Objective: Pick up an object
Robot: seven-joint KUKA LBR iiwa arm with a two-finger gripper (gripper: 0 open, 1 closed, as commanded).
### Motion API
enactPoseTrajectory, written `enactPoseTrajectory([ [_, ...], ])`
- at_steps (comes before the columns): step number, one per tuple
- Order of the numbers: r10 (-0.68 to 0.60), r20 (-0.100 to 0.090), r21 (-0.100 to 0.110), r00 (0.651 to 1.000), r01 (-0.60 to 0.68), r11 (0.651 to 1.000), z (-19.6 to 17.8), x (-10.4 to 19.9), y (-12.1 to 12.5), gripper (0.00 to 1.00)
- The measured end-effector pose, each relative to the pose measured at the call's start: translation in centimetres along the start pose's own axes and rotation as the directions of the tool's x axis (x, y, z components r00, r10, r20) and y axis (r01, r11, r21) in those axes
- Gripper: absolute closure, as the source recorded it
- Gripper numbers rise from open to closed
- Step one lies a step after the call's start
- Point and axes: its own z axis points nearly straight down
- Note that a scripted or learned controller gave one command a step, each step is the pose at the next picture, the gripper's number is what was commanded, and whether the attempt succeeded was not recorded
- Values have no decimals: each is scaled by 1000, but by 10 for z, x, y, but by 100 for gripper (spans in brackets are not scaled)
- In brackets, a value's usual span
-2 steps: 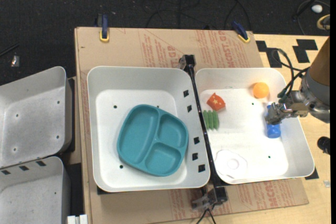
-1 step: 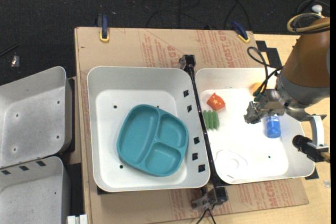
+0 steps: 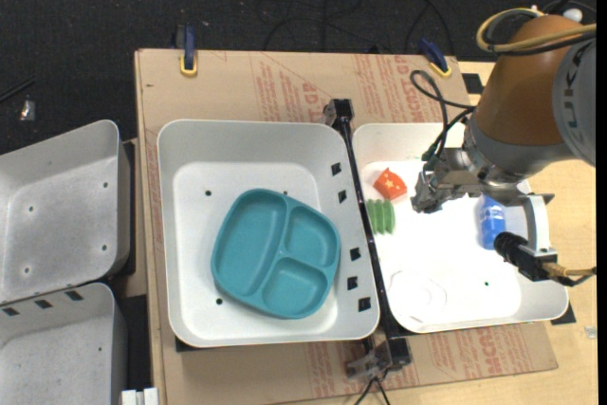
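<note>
The grey KUKA arm with its broad orange band [image 3: 526, 62] reaches in from the right edge of the camera view, its bulky upper section filling the upper right corner. Below the orange band the grey wrist [image 3: 503, 156] angles down and to the left. At its end sits the dark two-finger gripper [image 3: 429, 194], pointing downward and held low. Black cables [image 3: 438, 114] loop along the left side of the wrist, running from the orange section toward the gripper.
</note>
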Motion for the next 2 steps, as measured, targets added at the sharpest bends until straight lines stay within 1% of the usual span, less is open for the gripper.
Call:
enactPoseTrajectory([
  [1,0,0,4,1000,0,1000,12,54,7,100],
  [2,0,0,1,1000,0,1000,2,106,10,100],
])
